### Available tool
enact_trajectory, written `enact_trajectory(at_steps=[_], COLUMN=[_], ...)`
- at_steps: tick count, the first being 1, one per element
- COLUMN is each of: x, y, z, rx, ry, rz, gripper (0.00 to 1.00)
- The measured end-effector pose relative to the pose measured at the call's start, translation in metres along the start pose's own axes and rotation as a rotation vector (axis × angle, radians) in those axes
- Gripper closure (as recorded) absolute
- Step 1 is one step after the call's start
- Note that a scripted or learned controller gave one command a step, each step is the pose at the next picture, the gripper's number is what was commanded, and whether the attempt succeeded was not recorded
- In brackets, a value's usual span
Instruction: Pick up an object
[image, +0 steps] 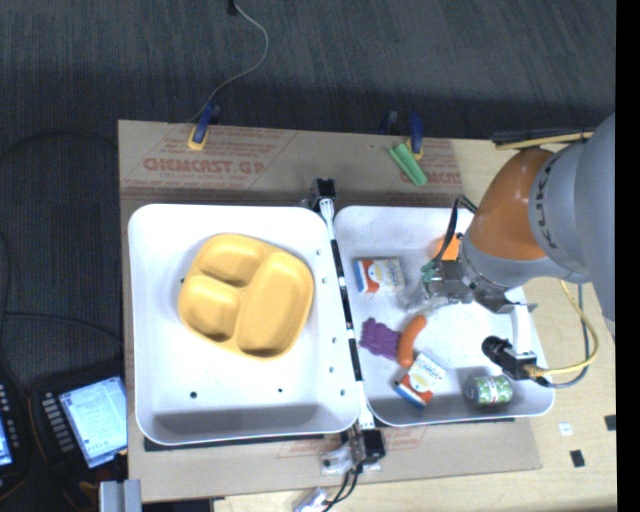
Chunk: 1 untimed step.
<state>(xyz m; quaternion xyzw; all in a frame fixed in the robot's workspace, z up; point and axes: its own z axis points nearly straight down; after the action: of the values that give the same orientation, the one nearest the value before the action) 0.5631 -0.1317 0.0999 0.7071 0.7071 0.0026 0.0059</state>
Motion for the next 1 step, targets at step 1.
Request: enact_trajectory(at_steps=[1], x=[0.0191], y=[0.0779], z=[-0.1225], rx=[0.007], ry=[0.002], rz=[-0.002], gripper=[1.00])
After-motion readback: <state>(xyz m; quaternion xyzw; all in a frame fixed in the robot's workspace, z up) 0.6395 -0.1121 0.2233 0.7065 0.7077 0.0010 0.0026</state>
